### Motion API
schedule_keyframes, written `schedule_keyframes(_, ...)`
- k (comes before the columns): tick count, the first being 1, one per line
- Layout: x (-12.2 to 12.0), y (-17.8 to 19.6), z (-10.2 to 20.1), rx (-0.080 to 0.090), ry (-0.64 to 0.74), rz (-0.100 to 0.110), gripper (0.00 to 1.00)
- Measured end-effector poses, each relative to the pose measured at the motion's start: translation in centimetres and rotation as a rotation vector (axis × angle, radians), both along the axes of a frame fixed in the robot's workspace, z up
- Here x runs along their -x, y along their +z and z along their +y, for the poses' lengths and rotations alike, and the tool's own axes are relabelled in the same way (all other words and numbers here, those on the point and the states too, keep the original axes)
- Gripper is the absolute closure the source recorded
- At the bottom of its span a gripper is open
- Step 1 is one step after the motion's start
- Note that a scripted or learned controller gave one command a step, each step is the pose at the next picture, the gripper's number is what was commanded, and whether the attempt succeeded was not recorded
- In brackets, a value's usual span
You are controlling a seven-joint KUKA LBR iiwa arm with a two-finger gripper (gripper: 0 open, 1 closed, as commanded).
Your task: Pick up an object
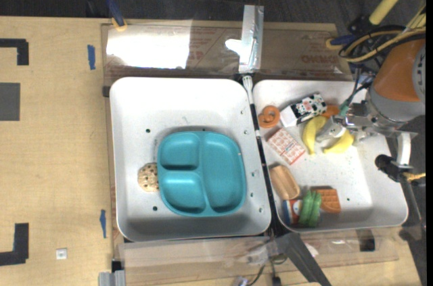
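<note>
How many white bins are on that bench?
2: the left bin holds a teal divided plate and a cookie; the right bin holds a pile of toys.

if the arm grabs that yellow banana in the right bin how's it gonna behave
The banana looks like a smooth, glossy toy, so it is probably light and rigid but may slip from the fingers. Its curved shape suggests it could pivot or roll if pushed rather than slide straight. It lies close against the gripper and small neighbours, so a nudge would likely shift those too.
</note>
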State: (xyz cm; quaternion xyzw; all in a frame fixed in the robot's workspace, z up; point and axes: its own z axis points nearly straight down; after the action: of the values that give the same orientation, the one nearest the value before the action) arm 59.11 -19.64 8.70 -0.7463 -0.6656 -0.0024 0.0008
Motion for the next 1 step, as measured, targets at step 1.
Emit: schedule_keyframes(1,-0.21,0.03,5.4,0.007,0.101,-0.001,0.0)
